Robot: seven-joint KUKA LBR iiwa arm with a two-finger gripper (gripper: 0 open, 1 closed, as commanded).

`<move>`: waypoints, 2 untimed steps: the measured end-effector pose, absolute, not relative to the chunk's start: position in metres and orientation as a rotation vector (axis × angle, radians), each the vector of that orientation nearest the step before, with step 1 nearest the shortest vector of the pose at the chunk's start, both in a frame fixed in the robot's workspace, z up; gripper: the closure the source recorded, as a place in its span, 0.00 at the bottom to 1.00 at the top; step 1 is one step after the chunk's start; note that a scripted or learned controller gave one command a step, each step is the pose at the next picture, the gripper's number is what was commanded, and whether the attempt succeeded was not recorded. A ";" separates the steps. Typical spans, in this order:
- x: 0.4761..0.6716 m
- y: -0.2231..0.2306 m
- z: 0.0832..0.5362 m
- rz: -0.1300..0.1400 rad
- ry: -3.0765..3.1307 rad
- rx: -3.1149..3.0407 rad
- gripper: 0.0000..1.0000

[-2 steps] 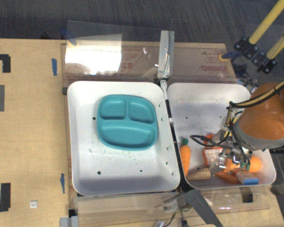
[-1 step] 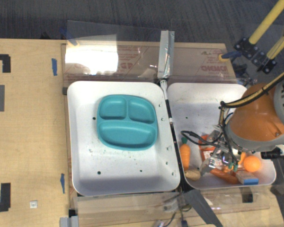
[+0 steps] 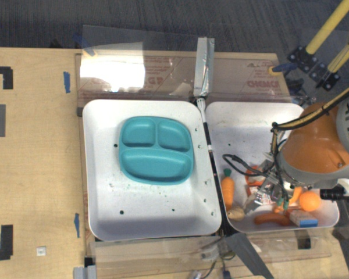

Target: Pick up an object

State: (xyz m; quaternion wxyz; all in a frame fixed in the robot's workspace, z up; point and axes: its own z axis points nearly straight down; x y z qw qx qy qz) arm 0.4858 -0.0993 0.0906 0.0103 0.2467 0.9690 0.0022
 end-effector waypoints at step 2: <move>0.549 -0.152 0.148 0.000 2.918 1.139 0.00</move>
